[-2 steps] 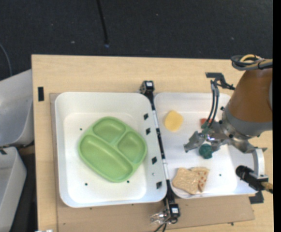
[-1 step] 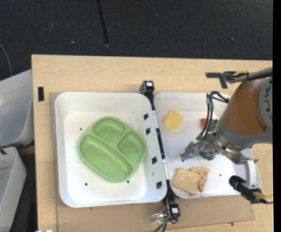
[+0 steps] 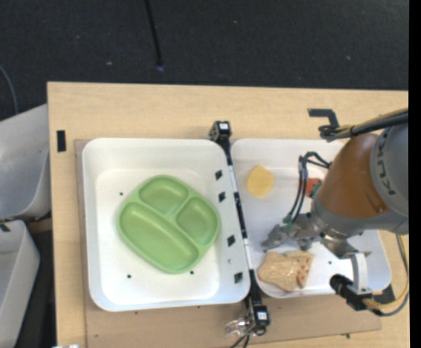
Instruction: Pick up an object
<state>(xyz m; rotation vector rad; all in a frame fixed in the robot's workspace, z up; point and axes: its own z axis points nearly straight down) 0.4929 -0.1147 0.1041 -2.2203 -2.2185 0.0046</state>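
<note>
1. Two shallow white bins sit side by side on a pale wooden bench (image 3: 159, 111); the left bin (image 3: 101, 216) and the right bin (image 3: 282, 154) meet along a dark-clipped divider.
2. Lying flat in the left bin is a green divided plate (image 3: 168, 223) with three compartments, roughly in the middle of the bin floor.
3. In the right bin, a round yellow object (image 3: 260, 181) rests near the divider, toward the far side.
4. A tan, lumpy object that looks like a piece of bread (image 3: 285, 270) lies at the near edge of the right bin, close to the divider, well apart from the yellow object.
5. A small red-orange object (image 3: 311, 187) peeks out beside the arm, partly hidden; what it is cannot be told.
6. The arm (image 3: 355, 183), with its orange band, reaches in from the right and hangs over the right bin.
7. Its gripper (image 3: 291, 239) is low over the bin, just above the far edge of the bread, with grey metal parts spreading toward the divider.
8. Whether the claw is apart or together cannot be told from this angle, since the wrist covers it; nothing is seen clamped in it.
9. Black cables (image 3: 301, 187) loop along the arm's left side.
</note>
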